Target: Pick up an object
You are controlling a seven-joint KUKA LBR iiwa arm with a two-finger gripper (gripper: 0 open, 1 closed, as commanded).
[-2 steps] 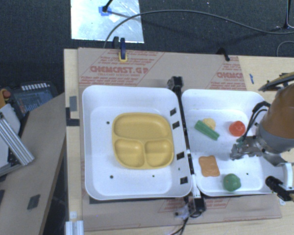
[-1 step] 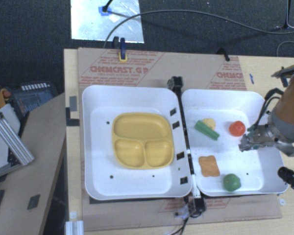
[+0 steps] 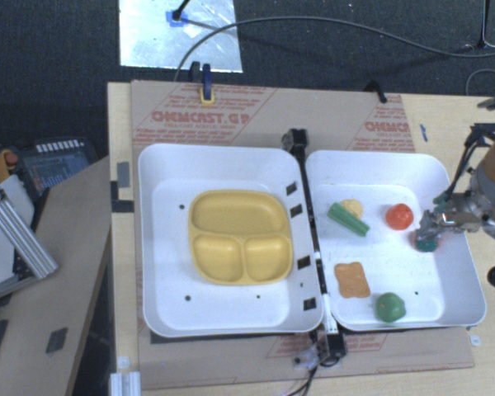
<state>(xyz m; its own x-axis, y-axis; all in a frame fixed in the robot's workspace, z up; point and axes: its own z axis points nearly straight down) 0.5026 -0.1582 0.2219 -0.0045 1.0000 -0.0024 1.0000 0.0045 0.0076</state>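
My gripper (image 3: 431,229) reaches in from the right and hangs low over the right side of the right bin (image 3: 458,254). A small teal thing (image 3: 426,242) sits right at its tip; whether it is held is unclear. Just to the left lies a red ball (image 3: 399,216). Farther left a green cylinder (image 3: 347,219) rests against a small yellow piece (image 3: 353,207). An orange slab (image 3: 352,279) and a green ball (image 3: 389,306) lie near the bin's front.
The left bin (image 3: 161,246) holds a yellow three-compartment tray (image 3: 239,236). A black divider strip (image 3: 307,229) runs between the two bins. Cables cross the dark floor behind the bench, and a metal plate (image 3: 177,23) lies at the back left.
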